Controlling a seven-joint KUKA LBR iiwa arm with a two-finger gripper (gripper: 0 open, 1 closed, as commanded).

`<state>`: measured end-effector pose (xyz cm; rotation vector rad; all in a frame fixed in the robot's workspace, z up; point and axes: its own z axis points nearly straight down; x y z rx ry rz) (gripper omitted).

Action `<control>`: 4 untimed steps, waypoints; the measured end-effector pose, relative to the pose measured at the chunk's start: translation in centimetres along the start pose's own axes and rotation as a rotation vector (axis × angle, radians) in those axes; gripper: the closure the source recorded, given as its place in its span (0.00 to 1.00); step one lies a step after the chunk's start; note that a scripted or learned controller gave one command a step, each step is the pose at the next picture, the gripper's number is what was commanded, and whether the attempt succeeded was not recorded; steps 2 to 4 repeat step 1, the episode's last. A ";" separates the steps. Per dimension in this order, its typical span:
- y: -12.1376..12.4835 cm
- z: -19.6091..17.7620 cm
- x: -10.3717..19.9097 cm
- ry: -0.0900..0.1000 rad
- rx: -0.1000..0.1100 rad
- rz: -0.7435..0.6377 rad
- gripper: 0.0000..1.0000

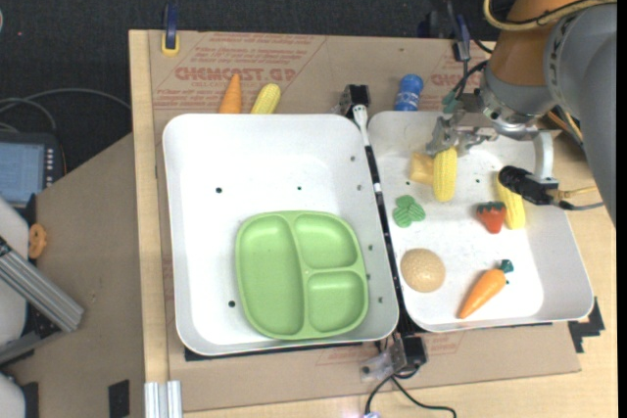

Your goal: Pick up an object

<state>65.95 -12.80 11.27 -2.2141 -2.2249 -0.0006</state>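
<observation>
Yellow corn cob (446, 173) directly under the jaws (453, 138), their grip impossible to make out, arm cut off at right.

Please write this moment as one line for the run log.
gripper: over right bin, at corn cob | hold: unconfirmed | carrot, strawberry: untouched | left bin: green divided plate

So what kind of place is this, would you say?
Likely a robotics lab test bench: a grey arm over two white bins, toy food such as a carrot, and loose cables on the floor.
</observation>
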 end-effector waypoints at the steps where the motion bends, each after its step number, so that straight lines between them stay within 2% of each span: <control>1: -8.3 -7.7 5.6 0.002 -0.002 0.001 1.00; 4: -8.3 -7.7 5.6 0.002 -0.002 0.001 1.00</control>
